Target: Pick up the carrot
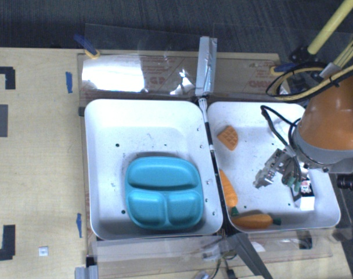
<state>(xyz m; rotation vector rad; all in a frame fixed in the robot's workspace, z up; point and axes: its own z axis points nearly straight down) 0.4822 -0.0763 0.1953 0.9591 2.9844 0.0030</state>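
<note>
The carrot (pixel 227 189) is a slim orange piece lying along the left wall of the right bin (pixel 324 214), with a green end toward the front corner. My gripper (pixel 267 174) hangs over the middle of the right bin, to the right of the carrot and apart from it. It points down and to the left, below the orange-banded wrist (pixel 330 121). I see nothing held in it.
A longer orange piece (pixel 254 220) lies along the right bin's front wall, near the carrot's green end. A waffle-like orange piece (pixel 227 137) sits at the back left of that bin. The left bin (pixel 107 121) holds a blue divided plate (pixel 164 192). Cables run at the back right.
</note>
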